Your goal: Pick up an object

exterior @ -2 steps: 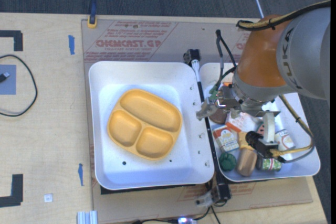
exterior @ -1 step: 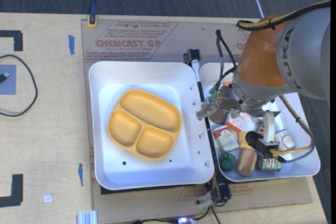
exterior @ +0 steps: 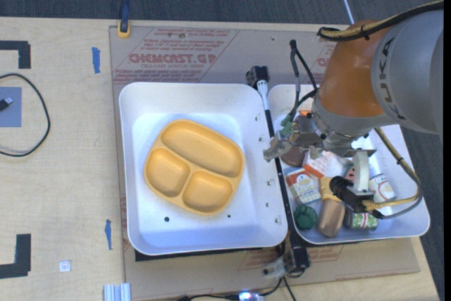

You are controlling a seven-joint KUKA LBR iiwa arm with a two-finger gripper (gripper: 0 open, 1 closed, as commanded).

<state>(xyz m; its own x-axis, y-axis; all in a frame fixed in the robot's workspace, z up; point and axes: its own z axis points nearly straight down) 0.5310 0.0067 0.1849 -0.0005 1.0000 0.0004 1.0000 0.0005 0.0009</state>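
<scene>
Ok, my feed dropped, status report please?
Gripper low at the right bin's left edge. Nothing seen held. Cluttered items below; yellow divided tray in left bin.

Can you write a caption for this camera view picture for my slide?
Robot gripper reaches over a cluttered right bin beside a yellow divided tray.

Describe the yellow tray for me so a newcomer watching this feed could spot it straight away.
Start at the left white bin, the one away from the arm. Lying flat in its middle is the yellow tray, an oval dish split into three compartments. It is far larger than the small packets and bottles heaped in the right bin.
</scene>
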